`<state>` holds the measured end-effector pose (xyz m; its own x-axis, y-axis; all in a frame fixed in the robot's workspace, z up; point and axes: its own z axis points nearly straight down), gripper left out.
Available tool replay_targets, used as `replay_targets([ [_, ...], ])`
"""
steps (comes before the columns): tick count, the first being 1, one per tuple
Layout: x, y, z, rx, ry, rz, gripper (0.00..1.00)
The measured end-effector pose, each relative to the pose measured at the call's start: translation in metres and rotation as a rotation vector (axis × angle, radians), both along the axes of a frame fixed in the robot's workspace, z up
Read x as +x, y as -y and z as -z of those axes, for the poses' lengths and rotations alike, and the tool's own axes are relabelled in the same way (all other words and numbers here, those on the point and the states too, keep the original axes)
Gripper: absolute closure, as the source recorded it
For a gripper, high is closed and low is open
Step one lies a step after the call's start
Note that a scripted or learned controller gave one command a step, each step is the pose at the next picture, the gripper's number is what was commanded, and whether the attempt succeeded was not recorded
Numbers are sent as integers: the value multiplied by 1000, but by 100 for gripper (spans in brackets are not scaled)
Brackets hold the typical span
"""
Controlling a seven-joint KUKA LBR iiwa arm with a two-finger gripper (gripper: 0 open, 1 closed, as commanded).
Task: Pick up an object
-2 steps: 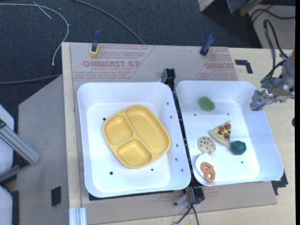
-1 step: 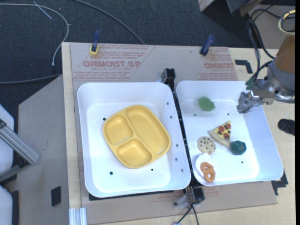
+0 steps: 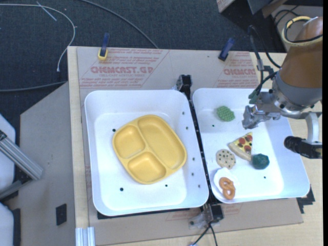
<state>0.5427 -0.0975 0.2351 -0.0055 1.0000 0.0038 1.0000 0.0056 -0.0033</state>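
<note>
The pizza slice [image 3: 242, 146] lies right of centre in the frame, in the right bin [image 3: 292, 181], with a cookie [image 3: 225, 159] to its lower left, a dark green piece [image 3: 260, 161] just right and a pretzel [image 3: 227, 187] on a small white plate [image 3: 217, 179] below. A green leafy piece [image 3: 225, 113] sits higher. My gripper [image 3: 251, 118] hangs above the pizza slice; whether it is open I cannot tell. The yellow divided tray [image 3: 149, 148] fills the left bin [image 3: 102, 111] on the surface [image 3: 82, 152]

Divided tray [image 3: 149, 148] in left bin [image 3: 97, 106]; toy foods [image 3: 245, 146] in right bin [image 3: 287, 183].
</note>
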Motion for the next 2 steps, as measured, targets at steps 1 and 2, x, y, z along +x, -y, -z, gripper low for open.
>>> replay_targets([
  [1, -3, -63, -4, 0, 1, -1, 100],
  [2, -12, -114, 5, -2, -1, 2, 100],
])
